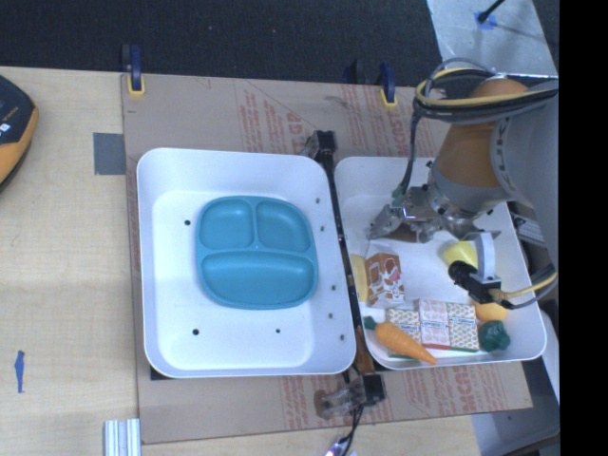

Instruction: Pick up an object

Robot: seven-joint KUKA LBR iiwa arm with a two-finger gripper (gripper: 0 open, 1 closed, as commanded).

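My gripper [404,218] hangs low over the right bin [366,180], near its middle, under the grey arm with the orange band. Just below it lies a small brown and white packet [384,276]. A yellow object [461,253] sits to the gripper's right, beside a black part of the arm. Along the bin's near edge lie an orange carrot [404,341], flat printed boxes [446,322], a green piece [492,335] and a small orange piece [489,312].
The left bin [161,340] holds a blue divided plate [256,252]. A black clamp [323,144] sits between the two bins at the far side and another fitting [356,394] at the near side. A yellow and black device [11,126] lies at the far left of the bench.
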